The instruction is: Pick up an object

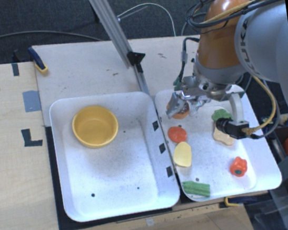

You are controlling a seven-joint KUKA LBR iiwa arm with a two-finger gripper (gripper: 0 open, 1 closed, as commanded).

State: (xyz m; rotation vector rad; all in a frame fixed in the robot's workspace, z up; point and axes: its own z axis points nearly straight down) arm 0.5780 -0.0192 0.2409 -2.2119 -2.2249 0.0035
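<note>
1. Camera view: we see the gripper (177, 107) low in the right bin (259, 175), over an orange object (180, 114).
2. We cannot tell its state.
3. We judge nothing lifted yet; grasp and lift remain.

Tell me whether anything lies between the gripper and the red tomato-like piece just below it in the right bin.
Nothing visible does. The gripper hangs directly above the red tomato-like piece, with bare bin floor between them; the yellow piece lies beyond it.
</note>
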